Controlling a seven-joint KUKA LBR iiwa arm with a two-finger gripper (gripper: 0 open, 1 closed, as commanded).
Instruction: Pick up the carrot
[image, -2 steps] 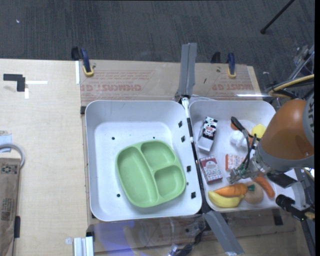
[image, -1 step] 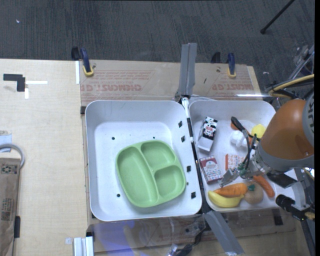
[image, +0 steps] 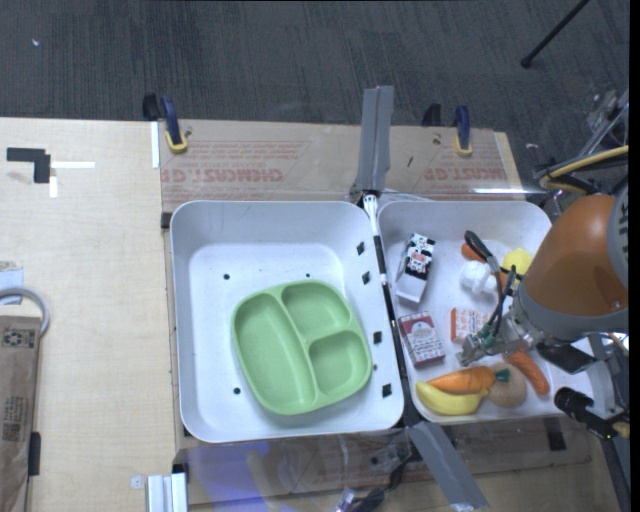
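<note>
The carrot (image: 464, 380), orange with a small green tip at its right end, lies near the front edge of the right bin (image: 450, 212), resting against a yellow banana (image: 448, 401). The gripper (image: 480, 342) hangs low over the bin just above and behind the carrot's right half, below the arm's orange band (image: 580, 255). Nothing visibly hangs from the gripper. The arm hides the bin's right side.
A second orange-red piece (image: 531, 371) and a brown round item (image: 507, 393) lie right of the carrot. A red box (image: 422, 338), a cow-patterned carton (image: 417, 263), a red-white packet (image: 463, 323) and a yellow item (image: 517, 262) share that bin. The left bin (image: 200, 300) holds a green divided plate (image: 303, 346).
</note>
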